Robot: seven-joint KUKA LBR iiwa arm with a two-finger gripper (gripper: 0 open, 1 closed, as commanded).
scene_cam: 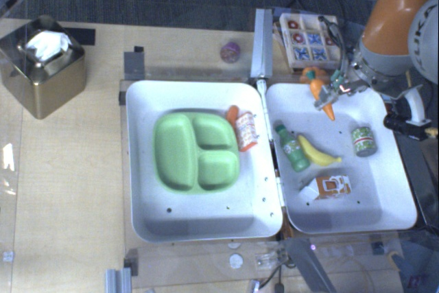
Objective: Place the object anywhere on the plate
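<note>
Gripper [334, 87] over right bin's far edge, fingers clamped on carrot [324, 98]; green plate [195, 151] well left

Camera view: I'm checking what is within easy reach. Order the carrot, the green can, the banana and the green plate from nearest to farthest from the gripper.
1. carrot: right at the gripper, right bin's far edge.
2. green can: right bin, right side.
3. banana: right bin, middle.
4. green plate: left bin.
</note>
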